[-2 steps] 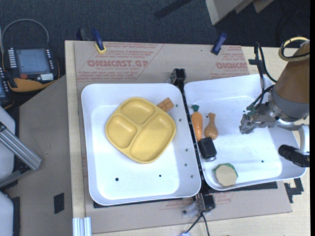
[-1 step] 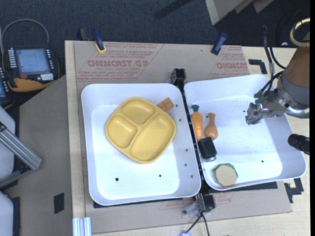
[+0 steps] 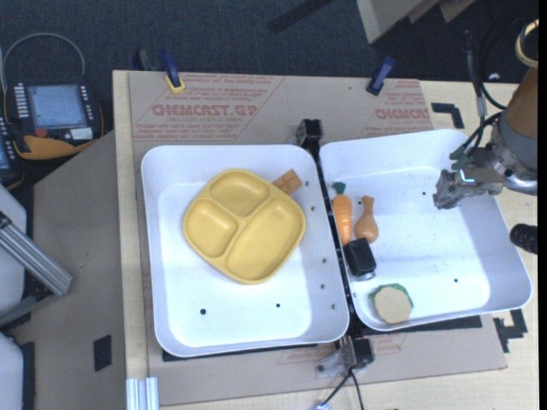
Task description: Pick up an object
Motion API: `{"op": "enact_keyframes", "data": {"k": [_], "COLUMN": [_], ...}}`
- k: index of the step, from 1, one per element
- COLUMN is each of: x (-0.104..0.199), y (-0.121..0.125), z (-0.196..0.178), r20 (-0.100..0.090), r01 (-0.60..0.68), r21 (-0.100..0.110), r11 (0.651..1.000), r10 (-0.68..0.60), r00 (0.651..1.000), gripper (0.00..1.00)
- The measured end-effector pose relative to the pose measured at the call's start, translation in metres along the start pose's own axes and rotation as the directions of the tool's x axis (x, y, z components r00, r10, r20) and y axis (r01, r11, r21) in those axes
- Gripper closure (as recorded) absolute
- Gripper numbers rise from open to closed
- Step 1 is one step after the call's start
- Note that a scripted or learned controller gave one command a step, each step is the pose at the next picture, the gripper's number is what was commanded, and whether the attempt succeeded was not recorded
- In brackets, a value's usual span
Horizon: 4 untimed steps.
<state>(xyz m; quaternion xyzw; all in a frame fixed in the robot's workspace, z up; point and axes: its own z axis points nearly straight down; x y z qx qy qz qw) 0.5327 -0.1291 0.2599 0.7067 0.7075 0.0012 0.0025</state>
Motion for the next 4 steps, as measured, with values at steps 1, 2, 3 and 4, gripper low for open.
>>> {"op": "enact_keyframes", "data": {"k": [1,2,3,4], "x": [0.046,0.099,0.151,0.208], "y": [0.001,0.000,0.000,-0.007], "z": [-0.002,0.015,0.009,0.023], "r20": [-0.004,-0.005,-0.004,-0.004], "r01": [0.005,0.005,0.006,0.006], "r21": [0.005,0.008,0.004,0.010], "r11": [1.000,1.000,1.000,1.000], "r10": [-0.005,-0.005,-0.006,-0.006], "r00": [1.000,1.000,1.000,1.000], "gripper": [1.00,1.00,1.00,1.00]}}
